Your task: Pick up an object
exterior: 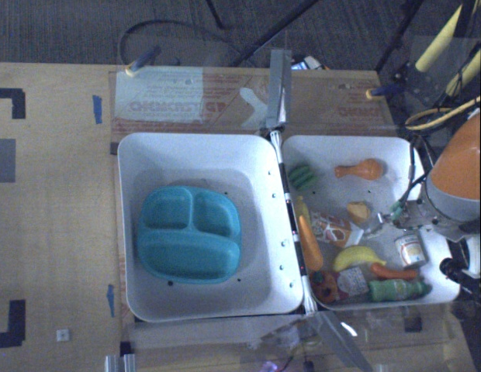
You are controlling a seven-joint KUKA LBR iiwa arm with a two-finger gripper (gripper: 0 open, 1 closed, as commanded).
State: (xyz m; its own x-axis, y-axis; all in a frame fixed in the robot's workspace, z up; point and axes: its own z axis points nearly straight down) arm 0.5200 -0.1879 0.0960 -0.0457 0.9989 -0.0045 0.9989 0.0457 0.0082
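Reaching among the crowded toys in the right bin (333, 147), the gripper (396, 217) (finger spread: cannot tell, nothing seen held) risks nudging the banana (357, 256) at its 8 o'clock or the jar (411, 249) at 5 against the near wall; open floor lies toward 11 o'clock.

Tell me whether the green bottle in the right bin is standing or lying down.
Lying down. The green plastic bottle rests on its side along the right white bin's near wall, its length running left to right.
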